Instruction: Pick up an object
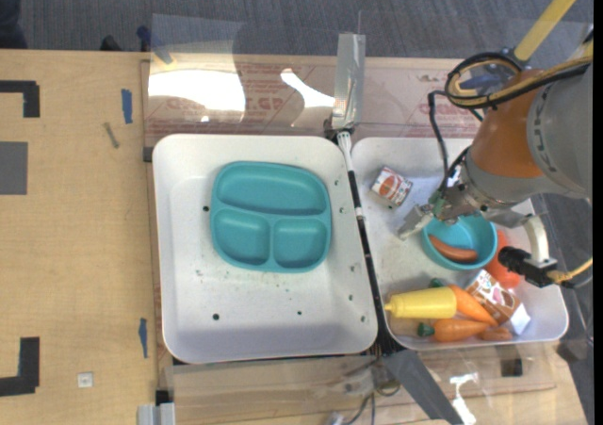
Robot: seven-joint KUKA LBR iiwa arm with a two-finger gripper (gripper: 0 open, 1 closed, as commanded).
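The right bin holds several small items: a blue bowl with something orange-red inside, a small red and white can, a yellow mustard bottle, an orange carrot and a red and white packet. My gripper hangs low over this bin, just left of the blue bowl's rim and below the can. The grey arm with its orange band reaches in from the right above it. I see nothing between the fingers.
The left bin carries a teal divided plate. A clear plastic divider stands behind the two bins. Black cables loop near the wrist. Wooden bench surface lies to the left.
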